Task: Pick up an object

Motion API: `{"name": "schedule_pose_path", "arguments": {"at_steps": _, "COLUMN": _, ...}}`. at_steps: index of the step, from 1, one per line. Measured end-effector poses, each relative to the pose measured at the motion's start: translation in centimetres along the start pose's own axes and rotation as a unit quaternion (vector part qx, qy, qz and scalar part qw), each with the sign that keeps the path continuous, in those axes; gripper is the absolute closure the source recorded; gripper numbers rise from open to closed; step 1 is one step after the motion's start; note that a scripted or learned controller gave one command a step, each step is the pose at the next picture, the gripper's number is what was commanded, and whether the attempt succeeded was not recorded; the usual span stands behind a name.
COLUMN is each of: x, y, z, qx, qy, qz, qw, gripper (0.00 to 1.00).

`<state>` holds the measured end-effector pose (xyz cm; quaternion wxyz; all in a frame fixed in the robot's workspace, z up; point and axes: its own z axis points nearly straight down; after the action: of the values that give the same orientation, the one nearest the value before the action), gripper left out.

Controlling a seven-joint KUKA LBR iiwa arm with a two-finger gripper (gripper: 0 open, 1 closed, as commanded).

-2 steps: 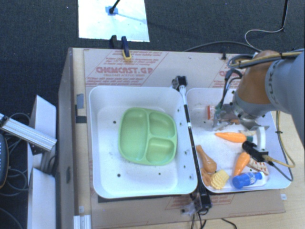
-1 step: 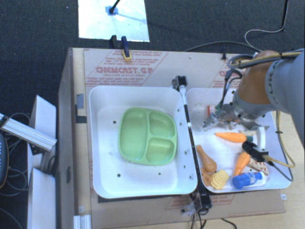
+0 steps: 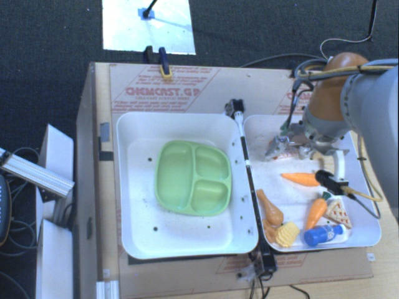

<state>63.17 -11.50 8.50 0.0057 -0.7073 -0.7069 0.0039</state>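
My gripper [image 3: 276,148] is low over the back left part of the right bin [image 3: 368,229], reaching in from the right. A small pinkish thing [image 3: 288,156] lies on the bin floor just beside it; I cannot tell whether they touch. An orange carrot [image 3: 300,179] lies a little in front of the gripper. Further forward are a second carrot [image 3: 315,212], a tan drumstick [image 3: 269,208], a yellow ridged piece [image 3: 287,233], a blue and white bottle [image 3: 323,233] and a waffle-patterned wedge [image 3: 339,213].
The left bin [image 3: 134,229] holds a green divided plate [image 3: 192,177]. A black divider strip [image 3: 246,167] runs between the bins. Bare floor lies around the gripper, in the middle and back of the right bin.
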Motion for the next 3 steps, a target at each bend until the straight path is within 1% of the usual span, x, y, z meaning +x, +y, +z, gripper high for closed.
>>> {"name": "schedule_pose_path", "arguments": {"at_steps": 1, "x": -0.9, "y": 0.7, "z": 0.0, "qx": -0.007, "qy": -0.001, "qz": -0.001, "qw": 1.0000, "gripper": 0.00}}
{"name": "schedule_pose_path", "arguments": {"at_steps": 2, "x": -0.9, "y": 0.7, "z": -1.1, "qx": -0.006, "qy": -0.001, "qz": -0.002, "qw": 1.0000, "gripper": 1.00}}
{"name": "schedule_pose_path", "arguments": {"at_steps": 3, "x": -9.3, "y": 3.7, "z": -9.0, "qx": -0.010, "qy": -0.003, "qz": -0.001, "qw": 0.9999, "gripper": 1.00}}
